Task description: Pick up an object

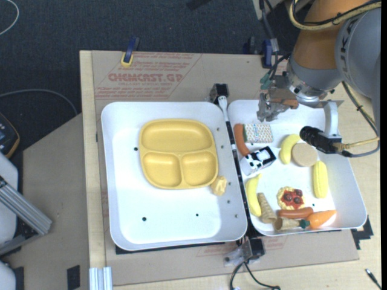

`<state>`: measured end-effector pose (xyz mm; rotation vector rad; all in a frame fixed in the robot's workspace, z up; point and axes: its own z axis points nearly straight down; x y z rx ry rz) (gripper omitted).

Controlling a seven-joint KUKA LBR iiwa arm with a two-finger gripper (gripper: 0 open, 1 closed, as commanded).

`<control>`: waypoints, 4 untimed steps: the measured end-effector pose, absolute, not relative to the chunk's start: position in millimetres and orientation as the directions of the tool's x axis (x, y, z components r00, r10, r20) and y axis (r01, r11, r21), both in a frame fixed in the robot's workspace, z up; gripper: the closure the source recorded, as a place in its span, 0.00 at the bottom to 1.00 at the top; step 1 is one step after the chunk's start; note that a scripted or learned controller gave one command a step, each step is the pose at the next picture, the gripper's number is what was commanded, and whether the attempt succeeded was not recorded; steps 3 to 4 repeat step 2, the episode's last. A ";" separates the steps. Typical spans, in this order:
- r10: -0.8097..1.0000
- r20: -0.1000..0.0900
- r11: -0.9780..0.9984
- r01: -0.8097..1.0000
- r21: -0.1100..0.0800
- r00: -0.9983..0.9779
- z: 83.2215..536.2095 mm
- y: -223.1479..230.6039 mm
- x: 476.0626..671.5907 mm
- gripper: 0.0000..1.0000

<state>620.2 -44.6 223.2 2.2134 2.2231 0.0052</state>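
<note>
White glossy plastic everywhere: two shallow bins with rounded corners sit side by side on a brown cardboard sheet with red print. The left bin (121, 180) holds a butter-yellow divided plate (178, 153), smooth and matte, one big compartment on top and two smaller ones below. Just off its lower right corner lies a small crumpled pale-yellow lump (219, 186), touching the plate's edge or nearly so.

The right bin (347, 192) is the crowded one, all toy food by the look of it. Along its left wall there's a reddish-orange hot dog sausage (240, 139), with a little white dotted box (259, 132) beside it and a black-and-white blocky piece (261, 157) below. A yellow banana (253, 196) lies further down. Toward the middle: a rounded yellow-green fruit (289, 145) pressed against a tan, flat-topped round thing (305, 155), then a smooth yellow corn-like cylinder (320, 179). At the bottom it's a pile: a small pizza-like disc with red topping (291, 197), a carrot-orange wedge (323, 218), some beige bits.

The metal two-finger gripper (266, 115) hangs at the top of the right bin, just above the dotted box, under the arm's grey wrist and orange band. Can't tell from here if the jaws are apart or together, it's too cluttered. Nothing visibly between them.
</note>
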 end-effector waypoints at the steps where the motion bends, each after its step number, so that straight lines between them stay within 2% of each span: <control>1: 1.000 -0.001 0.003 1.000 0.006 -0.003 222.2 -34.4 668.1 1.00; 2: 1.000 0.000 0.000 1.000 -0.003 0.000 215.5 -29.8 656.6 1.00; 4: 1.000 0.000 0.000 1.000 -0.003 0.000 215.5 -29.8 656.6 1.00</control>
